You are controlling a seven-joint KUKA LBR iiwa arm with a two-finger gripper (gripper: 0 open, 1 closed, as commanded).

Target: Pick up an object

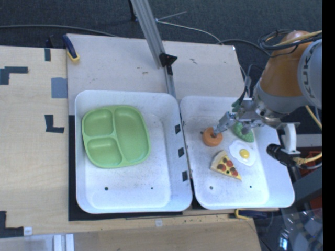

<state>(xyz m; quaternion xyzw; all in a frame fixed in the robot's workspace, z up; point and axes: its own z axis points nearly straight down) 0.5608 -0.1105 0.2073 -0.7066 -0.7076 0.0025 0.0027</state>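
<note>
1. Counter point(120, 61): carrying two shallow white bins side by side, left bin point(157, 192) and right bin point(261, 192).
2. Left bin: holding a green divided plate point(115, 135), lying flat toward the bin's left half.
3. Right bin: holding the candidate items, i.e. orange round toy point(211, 137), pizza slice toy point(226, 165), fried egg toy point(243, 153), green toy point(245, 131) partly under the arm.
4. End effector point(226, 123): hanging over the right bin's upper middle, just beside the orange round toy and over the green toy; can't tell whether it's spread or pressed together, nor whether anything is sitting between its tips.
5. Step in hand (judgement): lining up on a pick, prob. the orange round toy or the green toy.
6. Doing it well (judgement): centring tips either side of one item only, descending straight, and avoiding nudging the fried egg toy, which is lying close by.
</note>
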